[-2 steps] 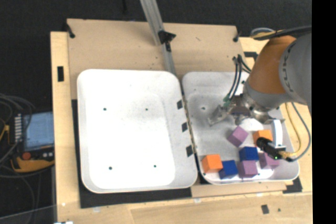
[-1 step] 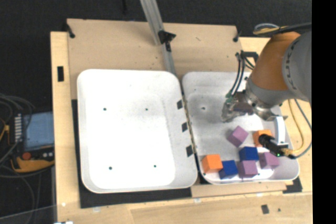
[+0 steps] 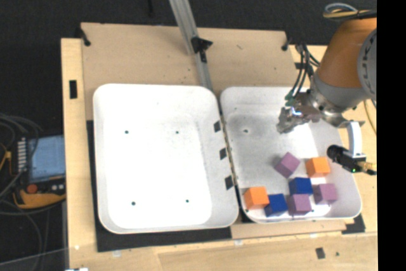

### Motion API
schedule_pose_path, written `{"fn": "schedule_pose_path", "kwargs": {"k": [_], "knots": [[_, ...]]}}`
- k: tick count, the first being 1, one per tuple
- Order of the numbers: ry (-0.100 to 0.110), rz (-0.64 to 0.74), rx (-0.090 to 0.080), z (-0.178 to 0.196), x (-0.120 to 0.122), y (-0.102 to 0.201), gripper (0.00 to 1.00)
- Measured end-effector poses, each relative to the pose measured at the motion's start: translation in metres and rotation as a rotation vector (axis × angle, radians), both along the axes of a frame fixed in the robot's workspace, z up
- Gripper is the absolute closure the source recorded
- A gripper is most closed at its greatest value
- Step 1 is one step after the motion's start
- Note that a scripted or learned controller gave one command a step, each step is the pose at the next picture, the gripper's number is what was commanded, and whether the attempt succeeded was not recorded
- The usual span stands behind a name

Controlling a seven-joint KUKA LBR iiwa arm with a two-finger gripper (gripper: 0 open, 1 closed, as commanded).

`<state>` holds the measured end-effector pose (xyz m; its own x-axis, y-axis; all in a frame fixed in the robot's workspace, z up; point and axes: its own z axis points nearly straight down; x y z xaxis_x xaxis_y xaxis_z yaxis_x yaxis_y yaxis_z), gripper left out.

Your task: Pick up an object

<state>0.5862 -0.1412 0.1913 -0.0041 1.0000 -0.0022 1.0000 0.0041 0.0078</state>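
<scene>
Seven small blocks (image 3: 298, 190), candidates for picking, lie clustered toward the near edge of the right bin (image 3: 254, 111), two orange, two blue, three purple. Gripper (image 3: 289, 118) hangs above the bin's bare middle, apart from the blocks; its opening cannot be made out. Left bin (image 3: 155, 155) adjoins.

The arm (image 3: 346, 66) comes in from the right edge of the frame — orange band uppermost — with its gripper (image 3: 289, 118) pointing down-left, right of centre.
</scene>
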Motion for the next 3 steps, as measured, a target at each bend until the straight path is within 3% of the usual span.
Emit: {"fn": "schedule_pose_path", "kwargs": {"k": [1, 2, 3], "knots": [[0.000, -0.001, 0.000, 0.061, -0.005, 0.003, 1.00], [0.005, 0.002, 0.002, 0.075, -0.004, 0.002, 1.00], [0.008, 0.001, 0.002, 0.062, -0.015, 0.054, 1.00]]}}
